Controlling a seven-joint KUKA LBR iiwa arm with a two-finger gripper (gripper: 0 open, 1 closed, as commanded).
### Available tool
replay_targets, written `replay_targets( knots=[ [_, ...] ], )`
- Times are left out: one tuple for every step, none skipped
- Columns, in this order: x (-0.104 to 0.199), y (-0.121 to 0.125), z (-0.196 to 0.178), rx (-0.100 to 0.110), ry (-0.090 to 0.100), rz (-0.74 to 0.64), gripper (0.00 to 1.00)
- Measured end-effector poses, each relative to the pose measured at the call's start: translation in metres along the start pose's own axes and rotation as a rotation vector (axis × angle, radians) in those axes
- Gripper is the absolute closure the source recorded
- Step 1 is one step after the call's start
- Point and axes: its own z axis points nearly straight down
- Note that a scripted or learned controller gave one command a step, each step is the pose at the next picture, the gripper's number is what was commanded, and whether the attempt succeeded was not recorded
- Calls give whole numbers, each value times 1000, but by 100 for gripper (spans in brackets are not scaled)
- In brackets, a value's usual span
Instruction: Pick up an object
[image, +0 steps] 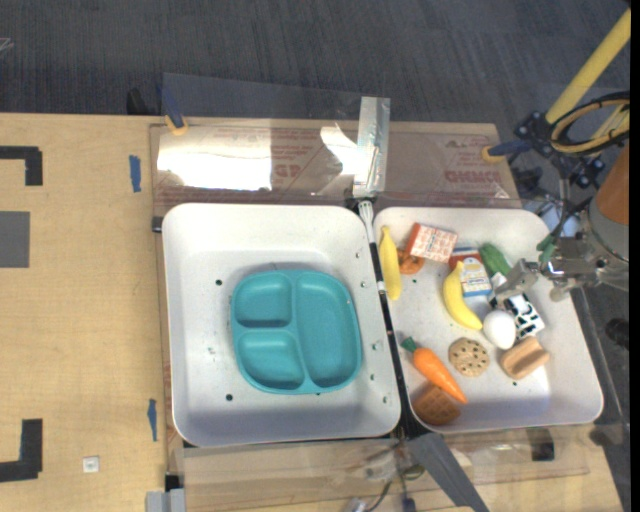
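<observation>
Hand (532, 272) hovers over right bin (570, 400).

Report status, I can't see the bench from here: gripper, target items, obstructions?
Gripper over right bin, holding nothing visible. Banana, egg, carrot crowded together. Teal tray sits in left bin.

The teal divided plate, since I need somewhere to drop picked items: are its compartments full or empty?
Empty. The teal plate lies flat in the left bin, all three compartments showing bare teal.
</observation>
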Motion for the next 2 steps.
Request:
replay_targets(
  knots=[
    [38,26,85,-23,-4,35,0],
    [47,-2,111,-12,-4,-104,0]
  ],
)
